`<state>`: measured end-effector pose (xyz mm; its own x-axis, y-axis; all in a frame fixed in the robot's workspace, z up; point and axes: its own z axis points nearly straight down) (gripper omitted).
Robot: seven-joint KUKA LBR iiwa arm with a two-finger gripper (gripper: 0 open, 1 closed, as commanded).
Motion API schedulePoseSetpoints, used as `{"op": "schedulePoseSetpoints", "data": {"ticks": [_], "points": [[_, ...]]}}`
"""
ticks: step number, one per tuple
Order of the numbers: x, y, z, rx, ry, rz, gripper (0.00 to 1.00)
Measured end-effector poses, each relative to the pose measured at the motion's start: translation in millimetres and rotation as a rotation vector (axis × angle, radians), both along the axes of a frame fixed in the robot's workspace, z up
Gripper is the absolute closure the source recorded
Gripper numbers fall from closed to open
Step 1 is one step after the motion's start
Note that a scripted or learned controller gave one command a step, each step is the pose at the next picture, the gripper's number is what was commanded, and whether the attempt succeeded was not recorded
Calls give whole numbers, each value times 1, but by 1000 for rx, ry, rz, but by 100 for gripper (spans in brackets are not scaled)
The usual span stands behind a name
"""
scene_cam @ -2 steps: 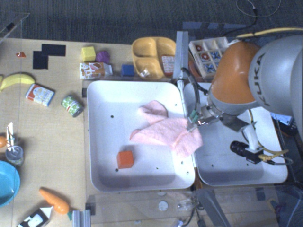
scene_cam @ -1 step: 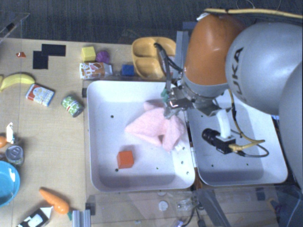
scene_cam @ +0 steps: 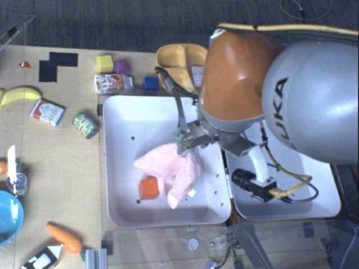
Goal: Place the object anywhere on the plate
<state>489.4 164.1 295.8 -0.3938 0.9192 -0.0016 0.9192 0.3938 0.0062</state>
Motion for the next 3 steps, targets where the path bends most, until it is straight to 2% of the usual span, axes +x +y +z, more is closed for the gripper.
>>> {"op": "schedulePoseSetpoints", "data": {"ticks": [1,2,3], "points": [[0,26,-152,-1,3,-22,100],[15,5,-201,6,-20,-136,100],[73,-72,-113,0,3,-184,100]]}}
